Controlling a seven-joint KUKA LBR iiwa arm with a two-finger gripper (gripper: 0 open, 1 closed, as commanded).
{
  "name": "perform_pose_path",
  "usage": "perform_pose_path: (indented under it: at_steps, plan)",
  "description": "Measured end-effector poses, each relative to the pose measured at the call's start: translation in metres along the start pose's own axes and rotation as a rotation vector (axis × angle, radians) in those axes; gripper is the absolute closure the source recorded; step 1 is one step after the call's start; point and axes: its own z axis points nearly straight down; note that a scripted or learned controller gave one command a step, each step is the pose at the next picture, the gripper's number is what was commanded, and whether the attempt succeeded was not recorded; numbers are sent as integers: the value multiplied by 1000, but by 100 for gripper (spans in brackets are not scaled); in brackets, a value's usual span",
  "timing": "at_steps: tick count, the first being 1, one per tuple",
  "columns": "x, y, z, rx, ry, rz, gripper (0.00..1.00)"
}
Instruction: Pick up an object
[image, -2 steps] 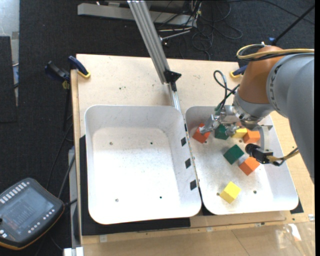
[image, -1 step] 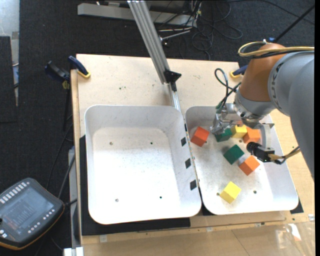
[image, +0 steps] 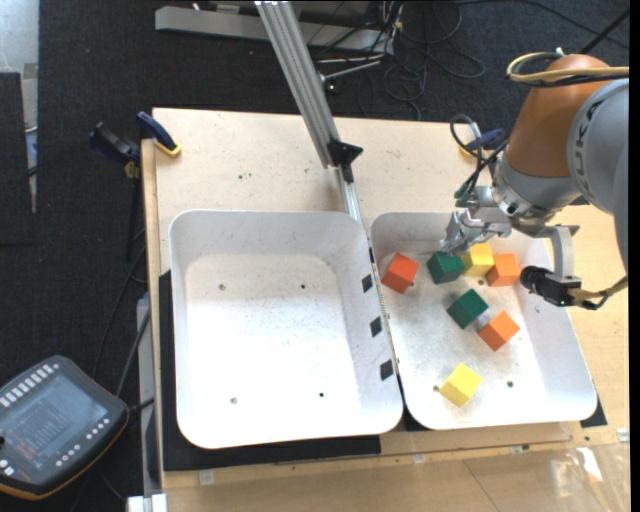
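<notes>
Fingers first: can't tell whether they're spread or closed, they're too small and blurry from up here, and no block shows between them.

Going from the near side back: a grey control pendant (image: 48, 425) sits off the bench at the near left corner. On the bench are the left bin (image: 190, 300) and the right bin (image: 572, 392), side by side and touching along the middle.

All the blocks are in the right bin. Nearest is a lone yellow block (image: 460, 383). A bit farther back, a tilted orange block (image: 499, 329) sits touching a dark green block (image: 467, 307) on its far left. Farther still, another orange block (image: 400, 271) sits by itself close to the bin's left wall.

Then there's the far cluster: a second green block (image: 445, 267), a yellow one (image: 480, 258) and an orange one (image: 504, 268), packed in a row left to right. The gripper (image: 465, 236) hangs right over that cluster, just above the green and yellow ones, with the arm (image: 560, 130) coming in from the far right.

Beyond the bins, a metal pole (image: 300, 80) slants across the bench, and a blue clamp (image: 152, 128) grips the far left corner.
</notes>
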Motion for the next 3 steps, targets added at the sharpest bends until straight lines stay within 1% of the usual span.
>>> perform_pose_path:
  at_steps: [1,2,3]
  plan:
    - [0,1,-13,2,1,-2,100]
    - [60,-8,-17,7,4,-8,100]
    - [113,-18,-34,5,4,-9,100]
